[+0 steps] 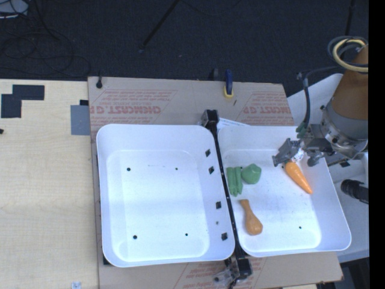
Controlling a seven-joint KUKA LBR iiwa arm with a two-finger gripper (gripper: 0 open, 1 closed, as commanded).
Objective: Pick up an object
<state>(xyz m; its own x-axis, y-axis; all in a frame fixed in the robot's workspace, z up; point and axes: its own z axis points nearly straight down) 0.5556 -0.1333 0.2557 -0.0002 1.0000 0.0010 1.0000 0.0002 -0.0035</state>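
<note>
Nearest the camera, the black clamp hardware sits at the bottom end of the divider where the two bins meet; all positions below are referenced to that divider. Left of the divider lies the left bin, a shallow white tray resting on a cardboard sheet that carries red printed lettering. Immediately right of the divider, the right bin holds three items. A green object lies closest to the divider, just beside it, at roughly mid-length of the bin. A tan, club-shaped object lies below the green object, slightly farther from the divider, with its thicker end toward the bin's near wall. An orange carrot-shaped object lies well to the right of the divider, tilted, with its upper end at the gripper. The gripper is positioned over the far right portion of the right bin, directly above the carrot's upper end. Its fingers appear to touch or overlap that end, but whether the jaws are apart or closed on it cannot be determined. The grey arm with its orange band extends rightward from the gripper.
</note>
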